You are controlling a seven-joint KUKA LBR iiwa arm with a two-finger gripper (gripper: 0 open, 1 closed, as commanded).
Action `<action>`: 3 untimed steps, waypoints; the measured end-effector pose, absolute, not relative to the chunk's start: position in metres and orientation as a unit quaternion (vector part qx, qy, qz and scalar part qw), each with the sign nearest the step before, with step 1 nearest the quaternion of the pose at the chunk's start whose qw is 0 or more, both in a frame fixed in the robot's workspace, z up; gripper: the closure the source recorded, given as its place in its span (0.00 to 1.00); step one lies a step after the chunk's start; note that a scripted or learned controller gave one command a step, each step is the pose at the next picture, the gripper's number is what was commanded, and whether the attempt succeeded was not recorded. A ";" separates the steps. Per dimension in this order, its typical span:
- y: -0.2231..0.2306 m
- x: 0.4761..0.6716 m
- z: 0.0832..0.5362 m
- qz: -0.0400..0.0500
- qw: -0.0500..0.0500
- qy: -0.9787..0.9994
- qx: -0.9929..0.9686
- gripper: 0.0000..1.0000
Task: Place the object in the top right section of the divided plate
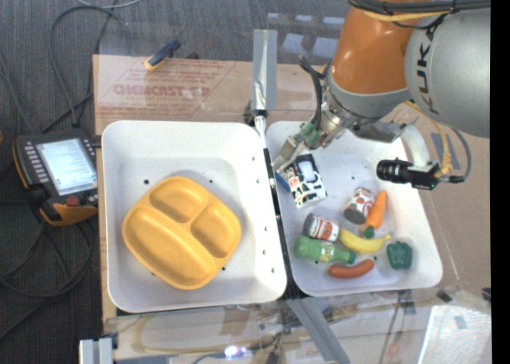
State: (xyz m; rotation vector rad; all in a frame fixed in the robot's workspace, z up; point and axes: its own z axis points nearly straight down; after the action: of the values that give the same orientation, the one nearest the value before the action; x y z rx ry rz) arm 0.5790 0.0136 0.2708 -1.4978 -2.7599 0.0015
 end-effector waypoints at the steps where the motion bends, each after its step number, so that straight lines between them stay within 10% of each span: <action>1: 0.065 0.524 0.193 0.001 0.003 -0.898 -0.440 1.00; 2: 0.064 0.524 0.193 0.001 0.002 -0.898 -0.441 0.00; 3: 0.064 0.524 0.193 0.001 0.002 -0.898 -0.441 0.00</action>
State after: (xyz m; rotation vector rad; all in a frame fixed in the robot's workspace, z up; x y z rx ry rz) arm 0.5242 0.0642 0.1931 -1.3829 -2.8161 0.0029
